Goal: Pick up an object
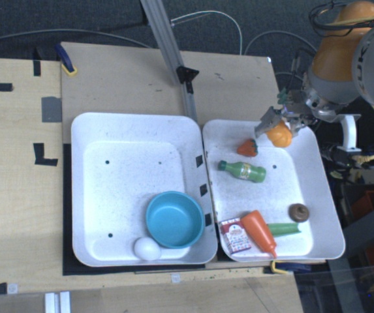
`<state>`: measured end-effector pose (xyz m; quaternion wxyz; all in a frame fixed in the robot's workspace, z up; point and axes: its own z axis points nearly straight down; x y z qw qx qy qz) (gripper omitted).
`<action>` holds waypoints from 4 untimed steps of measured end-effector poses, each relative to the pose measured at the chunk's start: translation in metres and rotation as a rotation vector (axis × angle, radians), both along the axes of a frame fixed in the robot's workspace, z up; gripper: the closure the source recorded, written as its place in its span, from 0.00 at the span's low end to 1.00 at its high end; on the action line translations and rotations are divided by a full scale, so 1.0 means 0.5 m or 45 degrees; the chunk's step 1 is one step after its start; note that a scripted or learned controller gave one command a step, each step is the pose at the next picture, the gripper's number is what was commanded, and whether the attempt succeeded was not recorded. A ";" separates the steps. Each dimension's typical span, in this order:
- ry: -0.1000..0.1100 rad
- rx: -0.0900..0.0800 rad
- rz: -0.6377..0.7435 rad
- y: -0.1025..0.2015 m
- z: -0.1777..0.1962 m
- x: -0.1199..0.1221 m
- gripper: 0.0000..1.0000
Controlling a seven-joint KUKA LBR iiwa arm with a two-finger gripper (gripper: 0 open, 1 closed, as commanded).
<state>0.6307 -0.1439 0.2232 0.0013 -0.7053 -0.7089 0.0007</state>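
Over the far corner of the right bin (322,175), the hand (279,128) pinched an orange fruit (279,136) between its fingers. Nearer than the fruit in that bin lay a strawberry (247,149), a green bottle (242,170) and a carrot (261,231). Left of the right bin, the other bin (89,175) held a blue bowl (173,218).

Both bins (85,175) are white plastic with a smooth, faintly speckled, semi-gloss finish. The bench (17,194) is pale wood-grain board, matt. The blue bowl (173,218) is smooth plastic with a soft sheen. The green bottle (242,171) is glossy plastic. The white ball (147,248) is smooth and matt. The slanted pole (164,34) is brushed grey metal.
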 end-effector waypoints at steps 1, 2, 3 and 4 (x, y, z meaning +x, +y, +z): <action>-0.002 0.002 0.002 0.105 0.019 0.002 1.00; 0.001 0.001 0.001 0.199 0.008 -0.021 1.00; -0.002 0.001 0.004 0.323 0.009 -0.011 1.00; -0.002 0.002 0.003 0.428 0.029 -0.024 1.00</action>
